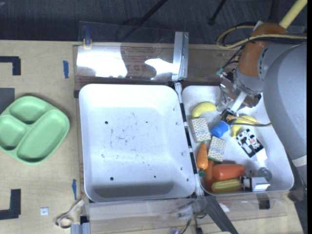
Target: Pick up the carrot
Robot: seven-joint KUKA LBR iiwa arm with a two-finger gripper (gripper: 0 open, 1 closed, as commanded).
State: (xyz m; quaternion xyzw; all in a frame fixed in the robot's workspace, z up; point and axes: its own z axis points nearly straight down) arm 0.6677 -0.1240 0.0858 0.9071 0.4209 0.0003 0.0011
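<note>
Lying against the left wall of the right bin (285, 177), the carrot (202, 156) has not been picked up; nothing grips it. Its long axis runs nearly up and down in the camera view, leaning slightly, the narrow tip toward the top and the blunt end toward the near edge. Just to its right sits a patterned sponge block (217, 148), and below that a red-orange pepper-like toy (227, 171) and a yellow corn-like piece (225, 185) crowd its lower end. Another patterned block (200, 128) lies above the tip, with a blue cube (220, 129) beside it.

The gripper (229, 106) hangs over the far part of the same bin, near a banana (204, 109), well apart from the carrot. Whether it is wide or narrow I cannot tell.

So the step in hand looks like the approach. The next move probably calls for travelling toward the near left corner, turning to close across the carrot's short width, and descending between the bin wall and the sponge block, where room is tight. The left bin (97, 101) plays no part.
</note>
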